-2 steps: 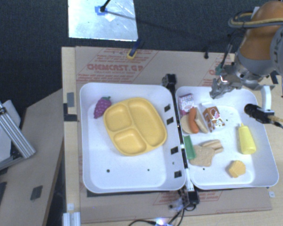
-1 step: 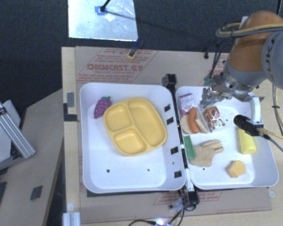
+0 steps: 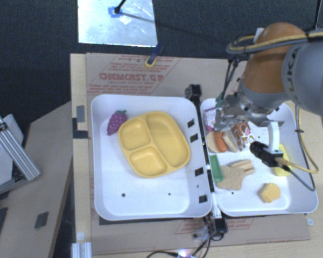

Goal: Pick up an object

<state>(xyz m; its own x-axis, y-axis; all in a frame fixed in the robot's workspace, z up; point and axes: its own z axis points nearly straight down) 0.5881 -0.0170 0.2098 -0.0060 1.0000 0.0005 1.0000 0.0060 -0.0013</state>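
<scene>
Nearest in the right bin (image 3: 307,200) lie a yellow block (image 3: 269,192) and a tan toy hand (image 3: 236,174). Beyond them the gripper (image 3: 230,123) hangs low over the hot dog (image 3: 223,141); whether it is spread cannot be told. This looks like the descent, and closing squarely comes next.

Your arm: grey casing, orange band, dark cabling.

Look to the upper right of the frame and you see the arm (image 3: 307,74) as a broad, smooth grey housing with rounded edges, carrying part of a dark printed letter near its upper left side. Left of it sits the orange band (image 3: 269,52), a glossy rounded dome. You can follow thin black and yellowish cables looping across the top of that dome, and another dark cable trailing down along the right. Below the band, the gripper (image 3: 231,123) is a cluster of grey metal parts, blurred.
</scene>
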